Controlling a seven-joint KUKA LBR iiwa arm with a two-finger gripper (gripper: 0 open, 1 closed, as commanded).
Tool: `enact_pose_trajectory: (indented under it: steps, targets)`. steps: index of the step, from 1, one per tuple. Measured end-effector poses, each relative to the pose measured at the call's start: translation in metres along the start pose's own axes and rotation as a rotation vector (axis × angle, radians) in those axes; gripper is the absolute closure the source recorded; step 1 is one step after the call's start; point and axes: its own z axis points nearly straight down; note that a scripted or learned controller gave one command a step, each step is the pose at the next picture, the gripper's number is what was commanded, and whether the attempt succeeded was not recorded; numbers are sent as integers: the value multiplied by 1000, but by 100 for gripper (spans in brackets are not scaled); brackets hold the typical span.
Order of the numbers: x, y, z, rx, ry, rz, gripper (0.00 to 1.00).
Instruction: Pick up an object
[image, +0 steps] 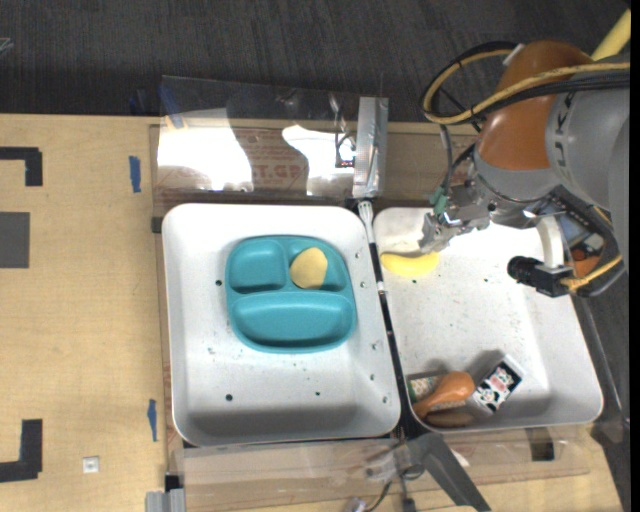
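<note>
Yellow banana (410, 263) lies in the right bin's (560, 330) far left corner with the claw (436, 232) just above it, finger spread impossible to tell.

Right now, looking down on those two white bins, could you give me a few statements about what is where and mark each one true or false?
1. A teal divided tray lies in the left bin. True.
2. A yellowish round object sits in one of the tray's upper compartments. True.
3. The tool hangs over the left bin. False: it is over the right bin's far left corner, just above a yellow object.
4. The brown object lies at the right bin's far edge. False: it lies at the near edge, beside a small black-and-white item.
</note>
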Motion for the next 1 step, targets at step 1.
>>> enact_pose_trajectory:
  steps: [1]
  targets:
    - [-1, 0, 0, 0, -1, 1, 0]
